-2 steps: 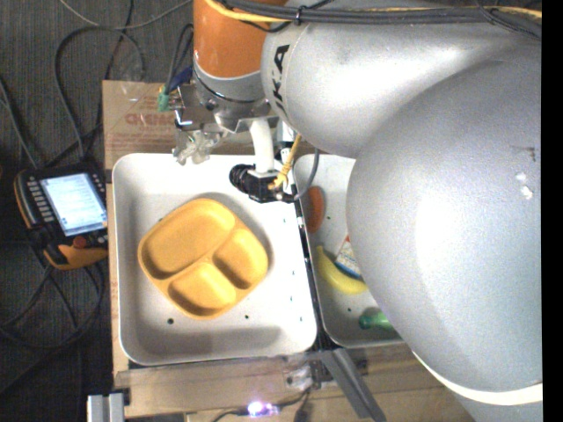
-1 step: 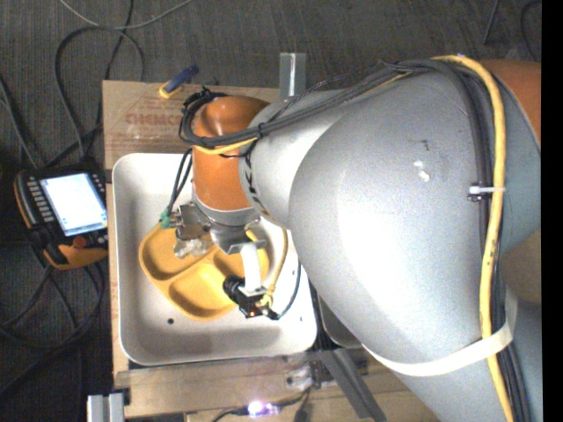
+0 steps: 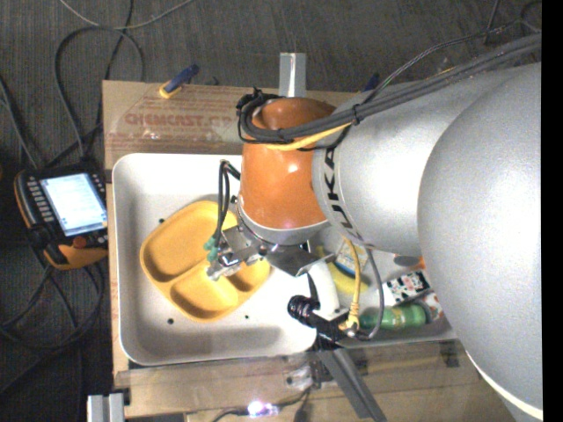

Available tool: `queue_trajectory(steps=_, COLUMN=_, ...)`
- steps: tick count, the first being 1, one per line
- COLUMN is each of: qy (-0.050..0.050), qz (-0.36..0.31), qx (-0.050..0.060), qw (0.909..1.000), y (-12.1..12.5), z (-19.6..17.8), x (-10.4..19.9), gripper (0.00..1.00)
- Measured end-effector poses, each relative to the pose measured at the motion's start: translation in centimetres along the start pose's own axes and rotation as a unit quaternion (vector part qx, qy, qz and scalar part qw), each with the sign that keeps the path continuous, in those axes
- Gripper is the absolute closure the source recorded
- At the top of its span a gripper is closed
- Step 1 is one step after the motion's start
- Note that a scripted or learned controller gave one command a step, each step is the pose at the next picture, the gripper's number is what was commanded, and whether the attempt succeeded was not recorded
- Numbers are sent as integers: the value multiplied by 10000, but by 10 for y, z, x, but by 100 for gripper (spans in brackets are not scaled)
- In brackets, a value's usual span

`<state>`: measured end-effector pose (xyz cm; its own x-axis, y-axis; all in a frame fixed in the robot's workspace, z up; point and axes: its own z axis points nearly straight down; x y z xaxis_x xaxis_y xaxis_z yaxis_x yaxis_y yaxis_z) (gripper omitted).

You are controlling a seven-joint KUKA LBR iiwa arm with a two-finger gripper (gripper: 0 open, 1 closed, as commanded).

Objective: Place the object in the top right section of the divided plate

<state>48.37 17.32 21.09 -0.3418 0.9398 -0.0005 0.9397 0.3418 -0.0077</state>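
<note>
The yellow divided plate [image 3: 189, 266] lies flat in the left bin [image 3: 132, 236], toward its middle, tilted diagonally. It shows 3 shallow sections; its right part is hidden under the arm.

Arm [image 3: 378, 192] hides right bin [image 3: 413, 332] — mostly

Lots of yellow and orange going on here

Yellow divided plate [image 3: 189, 262] sitting in a white bin [image 3: 132, 236], grey arm [image 3: 440, 174] with its orange band [image 3: 280, 178], plus a green bottle [image 3: 400, 316] and brown cardboard [image 3: 171, 126].
</note>
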Motion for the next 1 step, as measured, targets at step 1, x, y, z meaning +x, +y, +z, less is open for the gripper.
queue_trajectory(steps=1, qy=-13, qz=-129, qx=-112, qw=9999, y=-11, z=100, x=-45, gripper=100)
